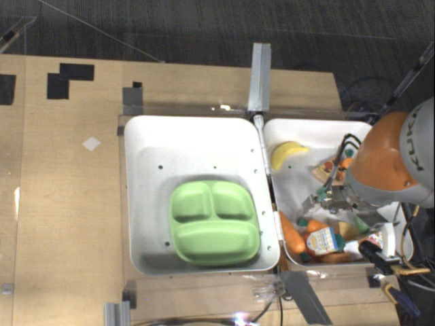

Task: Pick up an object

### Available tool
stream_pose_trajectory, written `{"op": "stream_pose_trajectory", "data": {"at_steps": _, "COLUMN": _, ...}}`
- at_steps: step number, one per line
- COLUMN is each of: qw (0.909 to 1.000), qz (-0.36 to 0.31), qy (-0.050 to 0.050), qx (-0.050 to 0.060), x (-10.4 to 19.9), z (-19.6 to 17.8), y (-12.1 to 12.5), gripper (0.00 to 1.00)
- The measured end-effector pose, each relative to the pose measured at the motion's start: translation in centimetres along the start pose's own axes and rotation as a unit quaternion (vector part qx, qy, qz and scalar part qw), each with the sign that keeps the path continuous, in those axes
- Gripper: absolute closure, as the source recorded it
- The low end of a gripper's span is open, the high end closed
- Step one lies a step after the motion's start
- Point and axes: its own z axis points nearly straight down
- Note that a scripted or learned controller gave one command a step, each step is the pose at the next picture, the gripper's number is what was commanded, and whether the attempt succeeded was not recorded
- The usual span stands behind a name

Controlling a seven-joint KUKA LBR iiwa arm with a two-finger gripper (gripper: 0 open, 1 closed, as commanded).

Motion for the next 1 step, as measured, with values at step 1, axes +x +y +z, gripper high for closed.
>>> {"op": "stream_pose_trajectory", "data": {"at_steps": 1, "qw": 0.9993, "qz": -0.038, "qy": 0.001, "qx": 0.004, "x": 2.38, "z": -1.48, "y": -1.40, "gripper": 0.00}}
